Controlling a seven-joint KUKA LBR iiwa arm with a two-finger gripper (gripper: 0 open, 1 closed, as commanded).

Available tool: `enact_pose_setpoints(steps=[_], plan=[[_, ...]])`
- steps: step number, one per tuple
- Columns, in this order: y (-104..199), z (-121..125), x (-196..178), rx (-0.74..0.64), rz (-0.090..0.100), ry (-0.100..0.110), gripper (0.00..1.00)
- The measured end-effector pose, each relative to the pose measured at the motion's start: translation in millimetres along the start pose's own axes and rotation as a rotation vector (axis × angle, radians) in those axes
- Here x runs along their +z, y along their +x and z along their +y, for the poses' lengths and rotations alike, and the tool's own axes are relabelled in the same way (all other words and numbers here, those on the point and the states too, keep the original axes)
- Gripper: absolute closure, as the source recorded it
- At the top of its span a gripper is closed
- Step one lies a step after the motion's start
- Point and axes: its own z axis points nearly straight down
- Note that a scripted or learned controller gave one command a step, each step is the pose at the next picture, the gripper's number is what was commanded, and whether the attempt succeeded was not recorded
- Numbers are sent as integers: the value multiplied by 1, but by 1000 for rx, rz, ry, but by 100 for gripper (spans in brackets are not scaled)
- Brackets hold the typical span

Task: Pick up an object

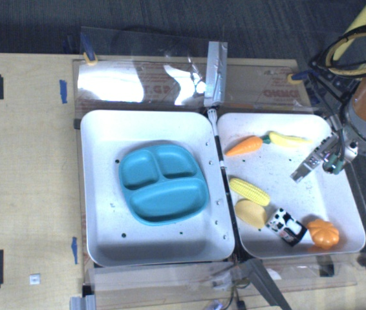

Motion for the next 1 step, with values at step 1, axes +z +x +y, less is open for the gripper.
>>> enact_pose_setpoints(steps=[1], plan=[[-37,-48,-145,-125,-17,-9,100]])
